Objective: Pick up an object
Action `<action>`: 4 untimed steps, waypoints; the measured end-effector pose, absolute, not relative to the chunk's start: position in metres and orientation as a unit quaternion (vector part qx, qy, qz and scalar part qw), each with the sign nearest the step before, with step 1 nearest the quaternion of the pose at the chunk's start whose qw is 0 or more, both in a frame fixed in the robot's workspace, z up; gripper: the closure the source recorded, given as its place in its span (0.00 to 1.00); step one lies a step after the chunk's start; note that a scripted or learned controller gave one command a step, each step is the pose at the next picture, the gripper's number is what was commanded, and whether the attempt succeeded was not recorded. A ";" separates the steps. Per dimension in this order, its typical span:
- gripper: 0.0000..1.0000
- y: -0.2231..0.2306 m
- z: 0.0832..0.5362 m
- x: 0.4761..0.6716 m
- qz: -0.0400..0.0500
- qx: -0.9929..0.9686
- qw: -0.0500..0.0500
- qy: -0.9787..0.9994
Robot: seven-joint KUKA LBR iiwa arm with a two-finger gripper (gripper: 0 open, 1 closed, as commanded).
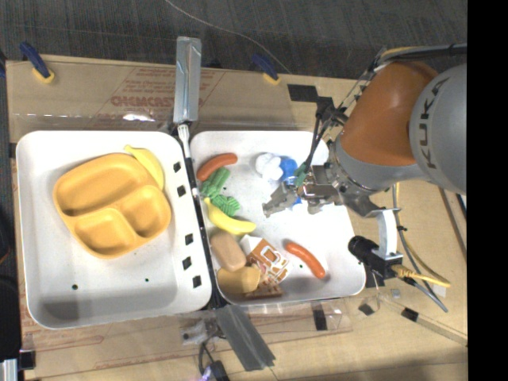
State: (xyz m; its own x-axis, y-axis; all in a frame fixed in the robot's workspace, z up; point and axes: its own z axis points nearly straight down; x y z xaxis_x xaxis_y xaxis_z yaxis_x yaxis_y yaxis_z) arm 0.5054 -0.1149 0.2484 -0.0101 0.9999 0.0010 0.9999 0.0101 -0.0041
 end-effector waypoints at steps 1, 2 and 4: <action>0.00 -0.096 0.276 0.552 0.000 -0.647 0.000 -0.762; 0.00 -0.132 0.128 0.519 0.002 -0.716 0.003 -0.699; 0.00 -0.091 0.099 0.581 -0.005 -0.863 -0.003 -0.506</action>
State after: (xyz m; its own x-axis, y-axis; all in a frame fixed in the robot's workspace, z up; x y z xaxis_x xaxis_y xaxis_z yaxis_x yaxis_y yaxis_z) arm 0.5811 -0.0911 0.0991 0.4880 0.8728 0.0049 0.8728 -0.4880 0.0107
